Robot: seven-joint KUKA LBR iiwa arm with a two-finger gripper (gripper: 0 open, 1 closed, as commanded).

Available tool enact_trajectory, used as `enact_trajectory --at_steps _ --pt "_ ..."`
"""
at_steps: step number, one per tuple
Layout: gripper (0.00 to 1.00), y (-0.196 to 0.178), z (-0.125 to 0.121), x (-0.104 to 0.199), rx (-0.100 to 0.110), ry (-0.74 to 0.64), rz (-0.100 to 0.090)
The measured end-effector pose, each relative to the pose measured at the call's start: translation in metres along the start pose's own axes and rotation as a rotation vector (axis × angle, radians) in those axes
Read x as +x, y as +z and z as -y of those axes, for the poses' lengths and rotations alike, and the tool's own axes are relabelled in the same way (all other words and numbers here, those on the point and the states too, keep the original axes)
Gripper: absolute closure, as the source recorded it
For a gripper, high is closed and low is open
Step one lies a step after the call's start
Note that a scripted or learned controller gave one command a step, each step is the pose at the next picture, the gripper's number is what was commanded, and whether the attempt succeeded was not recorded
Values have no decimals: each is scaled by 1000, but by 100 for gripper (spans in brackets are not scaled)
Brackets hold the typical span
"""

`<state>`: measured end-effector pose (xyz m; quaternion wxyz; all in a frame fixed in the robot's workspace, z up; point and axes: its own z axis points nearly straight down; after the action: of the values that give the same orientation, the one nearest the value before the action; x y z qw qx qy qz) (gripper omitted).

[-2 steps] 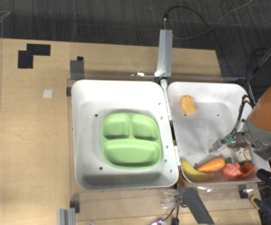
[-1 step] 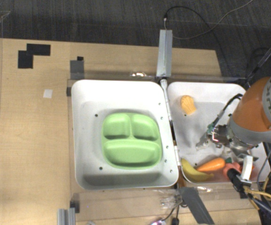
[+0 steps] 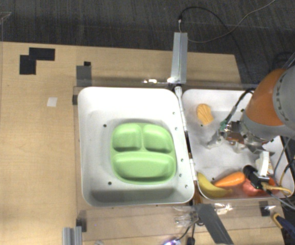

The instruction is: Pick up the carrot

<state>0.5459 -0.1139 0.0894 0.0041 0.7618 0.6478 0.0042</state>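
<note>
Since the carrot (image 3: 231, 178) lies in the right-hand bin (image 3: 209, 162), close along its near wall, the coming move turns on a short reach from the tool (image 3: 215, 141) toward the viewer's side of that bin. Its long axis runs roughly across the view, left to right with a slight tilt, the thin tip pointing left and the thicker end right. Along its lower side it looks to be touching a yellow banana (image 3: 210, 187), which curves under the thin tip, and at its thick end it is pressed close to a red rounded thing (image 3: 250, 189), so both neighbours crowd the grasp. From the carrot, the tool sits toward the far side of the bin and a little to the left, over bare white floor and apart from every object. How far the tool is open I cannot tell from this slant, and nothing shows in its hold. My judgement is that it needs to travel nearer and slightly right, then close across the carrot's short width, not along its length. Further off, a pale orange lump (image 3: 204, 114) rests near the bin's far wall, beyond the tool. The grey arm (image 3: 267, 103) comes in from the right. Across the divider, the left bin (image 3: 94, 137) holds a green divided plate (image 3: 142, 152), with the bench (image 3: 35, 162) beyond.
</note>
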Motion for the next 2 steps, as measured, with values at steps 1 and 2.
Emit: enact_trajectory --at_steps 1,2 --pt "0 -54 16 -67 5 -475 1" --pt "100 -65 14 -66 -1 -480 3"
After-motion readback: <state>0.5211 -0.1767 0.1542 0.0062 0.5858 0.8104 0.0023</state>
